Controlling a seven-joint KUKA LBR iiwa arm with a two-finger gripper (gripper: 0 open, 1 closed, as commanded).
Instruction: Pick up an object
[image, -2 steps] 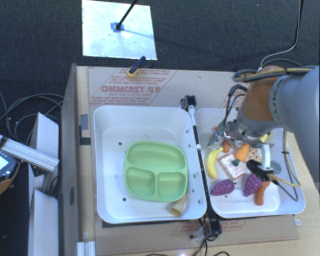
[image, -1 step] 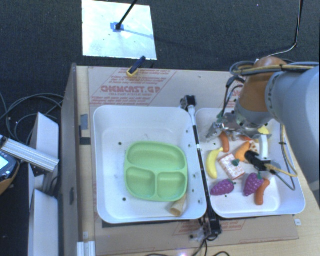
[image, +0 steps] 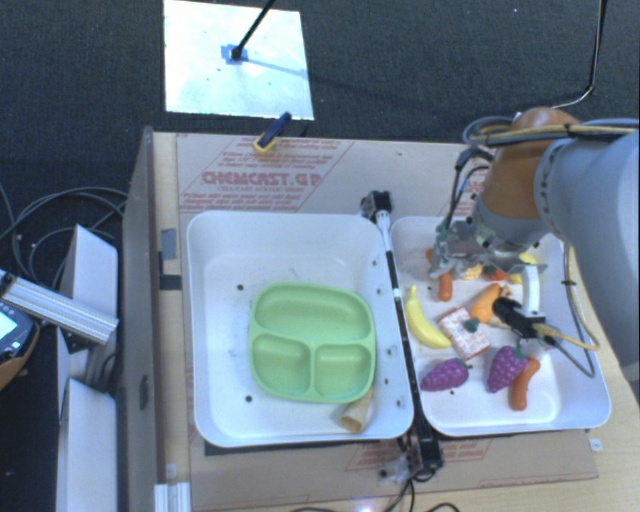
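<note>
Several small toy foods lie in the right bin (image: 590, 405), the gripper (image: 462, 262) low over a small orange carrot (image: 445, 288) at its far left; finger state cannot be told; judged light, rigid, slick, best pinched mid-body.

This is a robotics lab or test cell, not a home or kitchen. A grey industrial arm with an orange band (image: 560, 170) reaches over two shallow white plastic bins (image: 200, 330) set on a brown printed cardboard sheet (image: 270, 175) covering the bench. Beneath the arm's wrist the bin holds small toy plastic foods (image: 470, 340), stand-ins rather than real produce. Well to the far side from the wrist, loose black cables (image: 40, 215) and a bare aluminium extrusion rail (image: 60, 305) lie on dark carpet (image: 80, 80).
</note>
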